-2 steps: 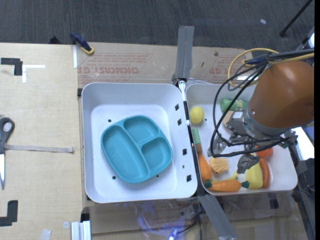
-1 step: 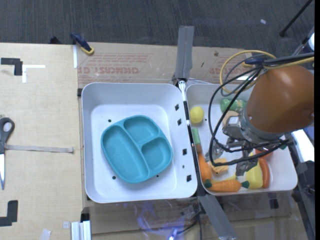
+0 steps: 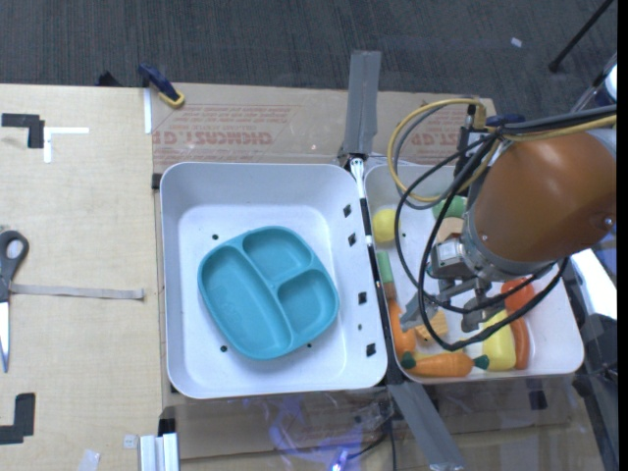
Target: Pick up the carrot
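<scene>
The camera view looks down on the bench [image 3: 78,361], and nearest to me, along the front wall of the right bin [image 3: 549,361], lies the carrot [image 3: 442,364], flat on its side with its green end pointing right. Just beside it to the right sits a yellow toy piece [image 3: 500,351] with an orange-red piece [image 3: 520,340] next to it. A second slim orange piece [image 3: 400,330] leans along the bin's left wall, just above the carrot.

Over these things hangs the gripper [image 3: 459,307], low in the right bin, above and slightly right of the carrot and not touching it as far as I can see. Its dark parts are tangled with black cables, so I cannot tell how it stands or whether it has hold of anything. The arm's orange band [image 3: 545,199] bulks large above it and hides much of the bin's middle.

In the left bin [image 3: 186,361] a blue divided plate [image 3: 268,290] lies tilted, its three compartments facing up.

Farther back in the right bin a round yellow fruit [image 3: 384,226] rests against the left wall, and a green piece [image 3: 449,207] peeks out beside the arm. A yellow cable [image 3: 412,130] loops over the bin's far edge.

On the bench's left side a pair of scissors [image 3: 8,283] lies at the edge, and at the back a blue-and-yellow clamp [image 3: 160,82] grips the board.
</scene>
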